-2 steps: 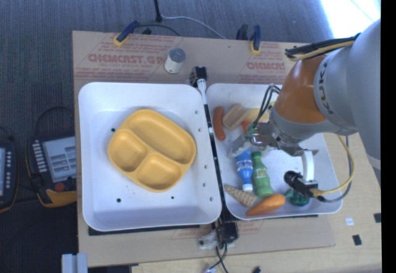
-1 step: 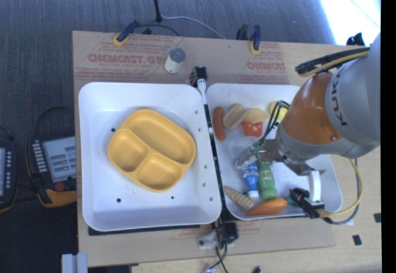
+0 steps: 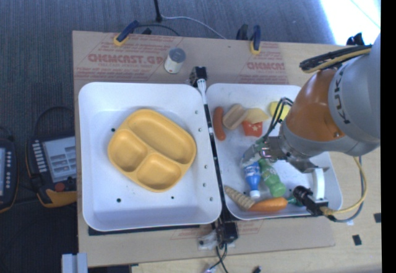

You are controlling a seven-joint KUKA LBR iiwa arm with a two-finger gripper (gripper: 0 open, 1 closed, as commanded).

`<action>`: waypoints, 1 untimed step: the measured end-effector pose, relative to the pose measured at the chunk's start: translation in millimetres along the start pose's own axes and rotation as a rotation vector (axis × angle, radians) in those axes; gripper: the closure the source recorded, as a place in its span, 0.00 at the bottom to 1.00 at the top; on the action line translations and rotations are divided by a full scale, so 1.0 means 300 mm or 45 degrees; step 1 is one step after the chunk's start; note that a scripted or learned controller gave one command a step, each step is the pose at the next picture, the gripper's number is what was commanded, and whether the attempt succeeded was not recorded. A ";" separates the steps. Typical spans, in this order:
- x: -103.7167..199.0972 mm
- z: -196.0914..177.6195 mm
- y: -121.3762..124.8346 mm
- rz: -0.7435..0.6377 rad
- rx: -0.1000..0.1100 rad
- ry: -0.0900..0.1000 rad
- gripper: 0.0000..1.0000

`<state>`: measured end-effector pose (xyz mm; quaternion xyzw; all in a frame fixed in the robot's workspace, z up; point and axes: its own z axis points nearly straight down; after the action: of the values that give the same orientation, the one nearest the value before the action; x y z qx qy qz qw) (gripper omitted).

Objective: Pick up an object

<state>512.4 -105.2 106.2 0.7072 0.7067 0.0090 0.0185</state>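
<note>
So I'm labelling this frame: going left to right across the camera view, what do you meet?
Yellow divided tray → sausage → blue-capped bottle → orange arm band.

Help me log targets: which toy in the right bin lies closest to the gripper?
The green bottle, just below the gripper; the sausage and carrot lie farther off.

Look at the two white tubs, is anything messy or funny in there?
Nothing looks broken or spilled. The yellow plate sits slanted in the left tub. The toy food, like the hot dog and carrot, is jumbled in the right tub, where the gripper hovers over a green bottle.
</note>
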 end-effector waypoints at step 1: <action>0.165 -0.349 -0.036 -0.002 0.050 0.016 1.00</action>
<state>497.4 -54.4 209.8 0.7068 0.7074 -0.0004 0.0000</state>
